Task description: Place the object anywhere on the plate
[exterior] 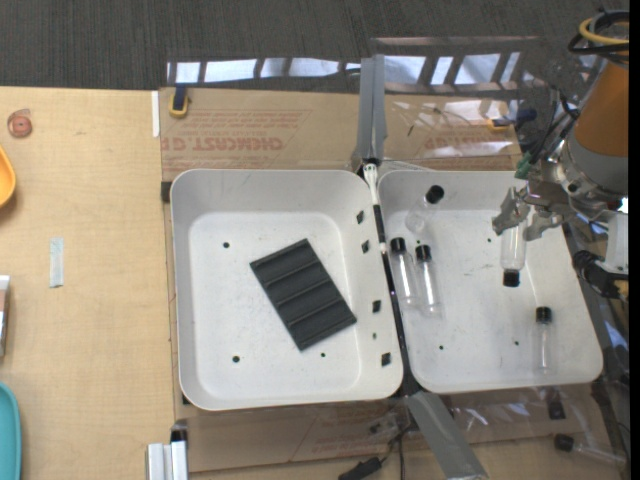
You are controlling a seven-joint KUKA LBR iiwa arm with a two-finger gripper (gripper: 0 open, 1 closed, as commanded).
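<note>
Closest to the lens is the grey arm (pixel 605 118) with its orange band, reaching in from the right above the right bin (pixel 590 360). Its gripper (pixel 522 220) hangs over that bin's right half and is clenched on the upper end of a clear tube (pixel 512 256), which sits between the fingers and points down, its black cap (pixel 511 279) at the lower end, above or just at the bin floor; which of the two cannot be told. Three more capped tubes are in the same bin. One tube (pixel 543 340) lies near the right wall, well below the gripper, cap toward the back. A pair of tubes (pixel 418 280) lies side by side near the left wall, caps toward the back. A small vial (pixel 430 200) rests near the back left corner. The black ridged plate (pixel 302 294) lies flat and turned at a slant in the middle of the left bin (pixel 182 268), well apart from the held tube, with nothing on it. Both bins touch along their shared edge, where small black clips sit. They stand on brown cardboard (pixel 240 128) printed with reversed red lettering. A grey metal bar (pixel 370 108) runs back from the seam between the bins. Left of the cardboard is the pale wooden table (pixel 90 348), bearing a small grey strip (pixel 56 263), an orange thing (pixel 4 183) cut off at the left edge, and a teal thing (pixel 8 433) at the lower left corner.
</note>
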